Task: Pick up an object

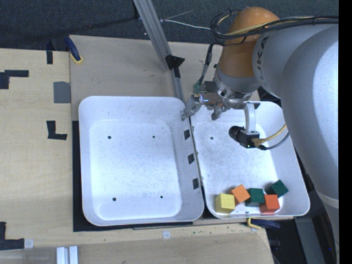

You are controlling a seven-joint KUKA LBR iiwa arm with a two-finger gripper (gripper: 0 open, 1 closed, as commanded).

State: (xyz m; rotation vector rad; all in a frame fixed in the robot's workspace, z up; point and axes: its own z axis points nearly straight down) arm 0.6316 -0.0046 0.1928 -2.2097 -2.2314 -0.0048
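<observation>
The grey arm fills the right side of the camera view, its orange band sitting above the wrist, with black cables looping over it. It reaches in over the far end of the right bin.

The pale wooden bench carries two shallow white bins side by side on a dark mat. Strips of dark tape and a grey patch mark the bench on the left; none of these carry any readable writing, and no brand or label can be made out anywhere in the view.

The left bin is the larger-looking one, with four small dark dots on its floor. The right bin touches it along a shared edge, where small dark clips sit in a row.

A slanted metal bar runs from the top of the view down toward the gap between the bins.

The end effector hangs over the far left corner of the right bin, close to the shared edge; whether it is open or closed cannot be told from this angle. A black fitting hangs below the wrist, beside a yellow cable.

The objects lie clustered in the near right corner of the right bin, well apart from the end effector: a yellow block, an orange block, a green block, a red-orange block and a dark green block, touching or nearly so.
</observation>
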